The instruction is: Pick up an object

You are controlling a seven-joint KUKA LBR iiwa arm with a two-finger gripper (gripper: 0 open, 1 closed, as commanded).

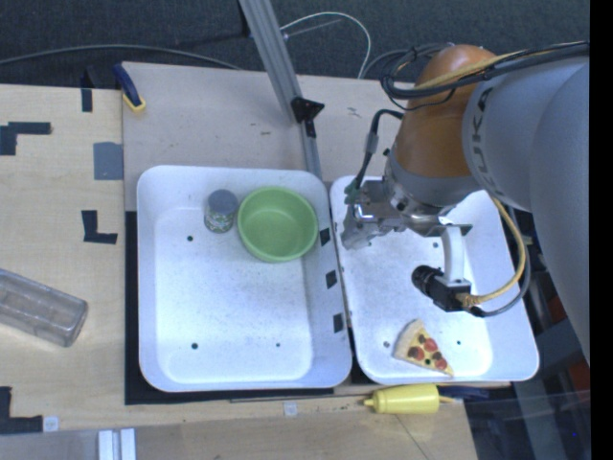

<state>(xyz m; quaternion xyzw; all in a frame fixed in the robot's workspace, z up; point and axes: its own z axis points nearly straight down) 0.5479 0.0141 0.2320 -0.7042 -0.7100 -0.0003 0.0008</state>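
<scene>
While the small grey can and green bowl sit touching in the left bin, the pincer hangs over the right bin's near-left wall, its spread impossible to tell. Descending there risks striking the rim, missing the pizza slice.

My own wrist and orange band cover my gripper, so my fingers stay hidden, as does much of the right bin floor beneath me. My arm runs off the right edge. The small jar beside the green bowl is too blurred to identify.
</scene>
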